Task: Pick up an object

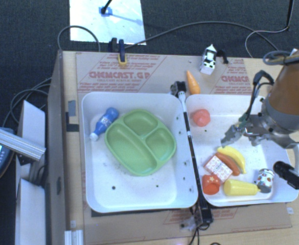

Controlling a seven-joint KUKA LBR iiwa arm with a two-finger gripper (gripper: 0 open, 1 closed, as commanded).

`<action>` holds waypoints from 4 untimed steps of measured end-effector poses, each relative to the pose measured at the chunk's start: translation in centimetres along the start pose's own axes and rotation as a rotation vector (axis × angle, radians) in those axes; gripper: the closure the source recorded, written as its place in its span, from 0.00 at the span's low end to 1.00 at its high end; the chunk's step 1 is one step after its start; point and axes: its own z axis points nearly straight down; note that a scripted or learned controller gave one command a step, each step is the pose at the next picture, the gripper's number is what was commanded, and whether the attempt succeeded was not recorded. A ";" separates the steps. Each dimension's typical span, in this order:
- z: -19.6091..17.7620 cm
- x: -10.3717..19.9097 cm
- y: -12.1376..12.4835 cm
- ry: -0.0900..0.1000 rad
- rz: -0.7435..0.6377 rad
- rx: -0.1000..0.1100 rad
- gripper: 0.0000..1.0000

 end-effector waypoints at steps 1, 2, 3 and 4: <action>11.5 -4.2 3.2 0.000 0.002 0.002 0.00; 14.8 -3.8 2.6 0.001 0.002 -0.010 0.00; 13.7 -3.8 2.8 -0.001 0.001 -0.016 1.00; 5.3 5.5 5.4 0.001 -0.001 -0.001 1.00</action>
